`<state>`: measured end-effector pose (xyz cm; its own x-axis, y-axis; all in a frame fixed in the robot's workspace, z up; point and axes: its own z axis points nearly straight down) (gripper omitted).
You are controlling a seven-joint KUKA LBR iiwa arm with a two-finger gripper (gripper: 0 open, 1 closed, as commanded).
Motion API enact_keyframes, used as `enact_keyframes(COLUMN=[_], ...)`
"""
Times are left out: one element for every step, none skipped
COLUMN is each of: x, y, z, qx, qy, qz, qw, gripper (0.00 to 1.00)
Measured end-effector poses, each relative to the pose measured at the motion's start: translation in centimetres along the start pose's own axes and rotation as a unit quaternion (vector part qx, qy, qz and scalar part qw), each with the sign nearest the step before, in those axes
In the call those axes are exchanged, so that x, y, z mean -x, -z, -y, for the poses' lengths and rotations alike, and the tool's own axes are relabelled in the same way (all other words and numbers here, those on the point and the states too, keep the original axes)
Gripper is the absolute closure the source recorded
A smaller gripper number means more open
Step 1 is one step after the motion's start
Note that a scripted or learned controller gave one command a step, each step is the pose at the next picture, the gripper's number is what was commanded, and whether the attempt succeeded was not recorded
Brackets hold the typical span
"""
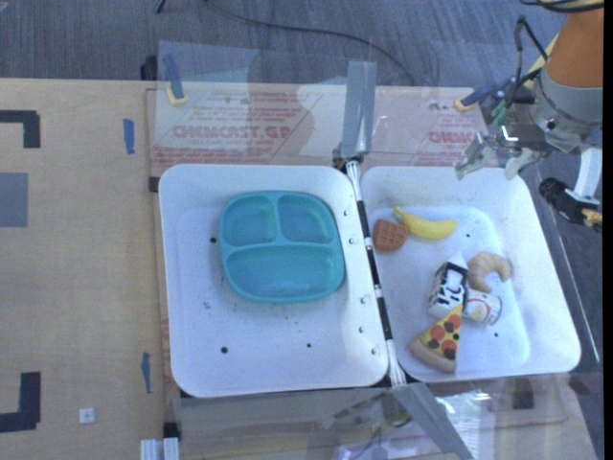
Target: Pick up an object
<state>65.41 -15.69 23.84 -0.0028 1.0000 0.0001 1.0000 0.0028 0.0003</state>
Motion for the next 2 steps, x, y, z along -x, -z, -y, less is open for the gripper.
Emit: enact_keyframes(x=[-1.4, -2.3], y=[-9.7, -14.7], z=[2.6, 10.3], qx=[0.000, 0.002], qy=[-0.011, -0.021], qz=[0.000, 0.000], qw=[0.9999, 0.9998], gripper=[0.00, 0.00])
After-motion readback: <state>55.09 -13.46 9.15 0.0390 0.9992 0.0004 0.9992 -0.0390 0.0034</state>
